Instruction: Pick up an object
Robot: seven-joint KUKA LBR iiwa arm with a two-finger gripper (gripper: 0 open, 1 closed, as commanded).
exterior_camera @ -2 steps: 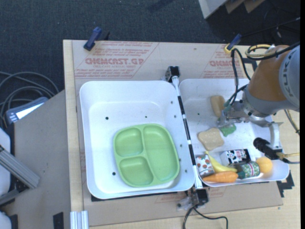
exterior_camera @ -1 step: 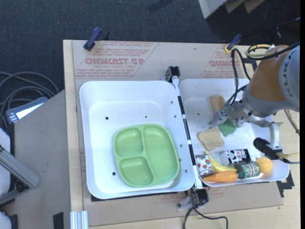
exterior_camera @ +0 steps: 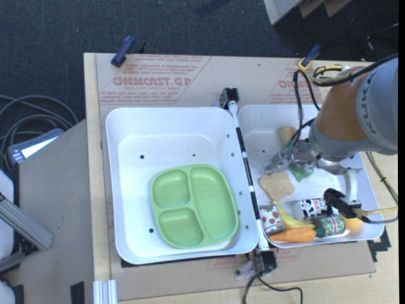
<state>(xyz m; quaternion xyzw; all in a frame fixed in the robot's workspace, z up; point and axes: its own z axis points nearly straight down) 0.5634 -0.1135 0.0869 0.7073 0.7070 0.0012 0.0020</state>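
A jumble of small objects is lying in the right-hand bin [exterior_camera: 250,122]: a tan slice of toast [exterior_camera: 276,185] is resting flat near the divider, a yellow banana [exterior_camera: 289,218] and an orange carrot [exterior_camera: 293,235] are crowding the front edge, a strawberry-print carton [exterior_camera: 270,217] is sitting at the front-left corner, and a black-and-white carton [exterior_camera: 312,206] is lying beside a green bottle [exterior_camera: 331,225].

A light green tray [exterior_camera: 193,205] lies in the left white bin [exterior_camera: 126,132]; right of the tray, an orange carrot [exterior_camera: 292,235].
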